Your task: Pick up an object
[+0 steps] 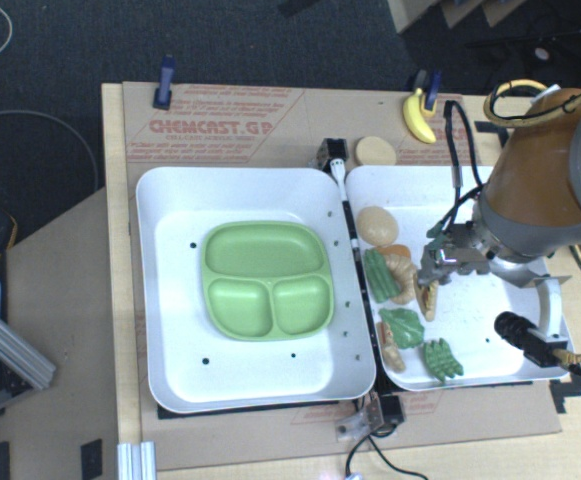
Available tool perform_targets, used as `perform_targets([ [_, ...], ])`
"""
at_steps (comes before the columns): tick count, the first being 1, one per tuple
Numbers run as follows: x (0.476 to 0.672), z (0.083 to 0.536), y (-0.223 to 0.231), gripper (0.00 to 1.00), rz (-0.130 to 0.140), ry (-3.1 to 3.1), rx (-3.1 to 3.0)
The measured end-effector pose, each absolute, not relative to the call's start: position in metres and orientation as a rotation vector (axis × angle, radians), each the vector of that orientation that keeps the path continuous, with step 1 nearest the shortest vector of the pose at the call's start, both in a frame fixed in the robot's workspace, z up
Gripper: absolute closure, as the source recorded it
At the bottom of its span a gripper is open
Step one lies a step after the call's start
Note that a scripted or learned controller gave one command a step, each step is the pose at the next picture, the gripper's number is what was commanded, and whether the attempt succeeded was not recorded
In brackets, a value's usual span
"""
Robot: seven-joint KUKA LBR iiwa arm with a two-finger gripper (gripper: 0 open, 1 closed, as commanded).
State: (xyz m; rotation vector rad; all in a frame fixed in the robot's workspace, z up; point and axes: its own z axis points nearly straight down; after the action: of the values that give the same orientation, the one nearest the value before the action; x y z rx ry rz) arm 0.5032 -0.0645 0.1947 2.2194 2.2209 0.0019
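A brown bench board printed with red lettering sits on dark carpet and bears two shallow white bins side by side, the left bin (170,268) and the right bin (490,353). The arm (540,188), grey below an orange band, reaches in from the right and bends down over the right bin, its gripper (430,286) pointing down near the bin's left half. Whether its fingers are spread or closed cannot be told from here, and nothing shows clearly between them.

Just left of the gripper lie a tan rounded piece (378,225), a green leafy toy (380,273) and an orange-brown toy (402,268) crowded together, touching or nearly so. Below the gripper are another green leafy piece (403,323) and a small dark-green one (442,358). Well to the left, in the other bin, rests a light-green divided plate (267,278) with three compartments. Above the gripper, outside the bins, a yellow banana (419,118) and a beige disc (375,151) lie on the board.
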Motion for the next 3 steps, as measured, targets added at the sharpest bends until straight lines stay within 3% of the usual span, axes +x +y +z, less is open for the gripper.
perform_targets([
  [1, 0.545, 0.199, -0.004, 1.00, 0.004, 2.225, 2.215],
  [2, 0.510, 0.330, 0.016, 1.00, 0.014, 2.221, 2.212],
  [3, 0.479, 0.361, -0.022, 1.00, 0.003, 2.216, 2.222],
])
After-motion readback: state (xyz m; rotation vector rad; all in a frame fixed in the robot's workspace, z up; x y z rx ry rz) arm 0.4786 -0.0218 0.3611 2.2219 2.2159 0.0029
